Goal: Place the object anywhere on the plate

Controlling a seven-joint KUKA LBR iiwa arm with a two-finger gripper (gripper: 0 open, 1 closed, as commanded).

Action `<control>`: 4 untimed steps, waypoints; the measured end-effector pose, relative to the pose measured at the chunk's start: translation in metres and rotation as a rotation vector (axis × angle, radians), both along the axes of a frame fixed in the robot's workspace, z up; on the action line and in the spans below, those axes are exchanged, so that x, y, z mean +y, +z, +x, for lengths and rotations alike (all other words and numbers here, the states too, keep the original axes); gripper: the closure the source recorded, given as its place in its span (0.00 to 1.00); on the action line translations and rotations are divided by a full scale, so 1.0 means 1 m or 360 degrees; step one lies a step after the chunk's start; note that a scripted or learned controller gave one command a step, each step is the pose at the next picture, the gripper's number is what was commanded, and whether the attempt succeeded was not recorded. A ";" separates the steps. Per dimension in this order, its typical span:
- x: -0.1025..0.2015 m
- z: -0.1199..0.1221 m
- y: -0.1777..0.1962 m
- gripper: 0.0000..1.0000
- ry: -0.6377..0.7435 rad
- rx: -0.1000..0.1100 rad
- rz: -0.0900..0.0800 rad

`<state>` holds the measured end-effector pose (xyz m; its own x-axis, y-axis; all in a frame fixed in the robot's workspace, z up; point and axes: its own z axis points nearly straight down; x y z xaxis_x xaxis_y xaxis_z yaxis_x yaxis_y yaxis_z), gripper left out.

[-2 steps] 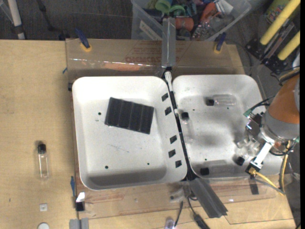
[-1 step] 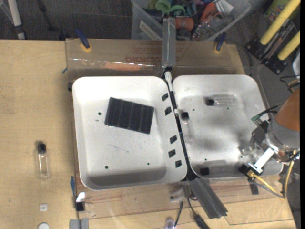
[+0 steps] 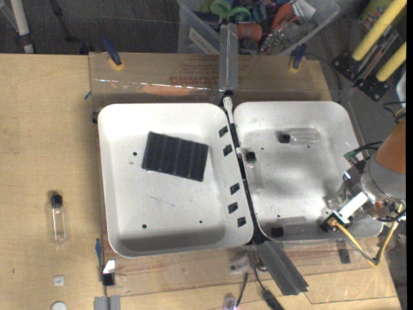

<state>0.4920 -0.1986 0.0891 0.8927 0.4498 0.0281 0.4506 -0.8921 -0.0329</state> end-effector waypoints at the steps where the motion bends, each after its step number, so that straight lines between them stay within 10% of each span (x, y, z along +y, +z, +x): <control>1: -0.007 -0.005 -0.001 1.00 0.0552 -0.0008 -0.0018; 2: 0.002 -0.009 0.017 1.00 0.0063 0.0017 -0.0040; 3: 0.000 -0.003 -0.001 1.00 -0.0206 0.0021 0.0007; 4: 0.004 0.023 -0.001 1.00 0.0413 0.0004 -0.0059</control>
